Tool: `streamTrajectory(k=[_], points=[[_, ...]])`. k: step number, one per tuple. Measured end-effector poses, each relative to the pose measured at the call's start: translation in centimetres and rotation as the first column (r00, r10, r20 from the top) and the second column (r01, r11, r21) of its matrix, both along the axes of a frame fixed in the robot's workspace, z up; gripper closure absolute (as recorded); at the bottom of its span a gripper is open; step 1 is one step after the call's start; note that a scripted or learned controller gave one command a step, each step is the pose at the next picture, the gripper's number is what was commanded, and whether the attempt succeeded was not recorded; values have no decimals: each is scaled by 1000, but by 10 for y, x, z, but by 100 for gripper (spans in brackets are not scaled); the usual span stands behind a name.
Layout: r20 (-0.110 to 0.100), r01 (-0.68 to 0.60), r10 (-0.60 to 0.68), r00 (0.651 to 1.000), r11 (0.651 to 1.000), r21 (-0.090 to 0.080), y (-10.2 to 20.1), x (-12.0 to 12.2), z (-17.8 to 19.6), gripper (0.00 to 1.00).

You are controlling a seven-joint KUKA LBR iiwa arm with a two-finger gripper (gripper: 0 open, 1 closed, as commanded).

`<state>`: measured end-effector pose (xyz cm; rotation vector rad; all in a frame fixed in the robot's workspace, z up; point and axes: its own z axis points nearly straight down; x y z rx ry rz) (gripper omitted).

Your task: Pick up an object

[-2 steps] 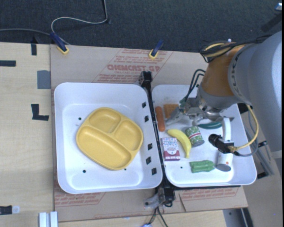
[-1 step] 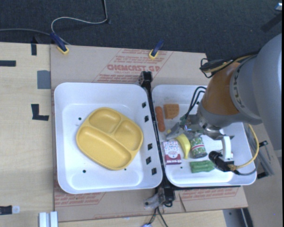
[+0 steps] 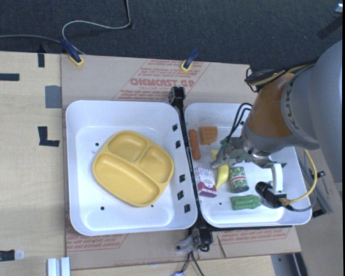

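Bench: two white bins sitting side by side.
Gripper: hovering in right bin, grip unreadable.
Banana: lying just beneath.
Left bin: yellow tray resting inside.

A single fixed camera looks down at a slant from above the cardboard-covered counter, far enough to take in both shallow white plastic bins, left of the pincer.

Yellow divided plate, cardboard sheet
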<state>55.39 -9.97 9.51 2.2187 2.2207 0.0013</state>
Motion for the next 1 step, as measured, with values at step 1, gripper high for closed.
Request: streamTrajectory(k=[1], points=[[-1,0,0,1000,1000,0,22,-36,133,100]])
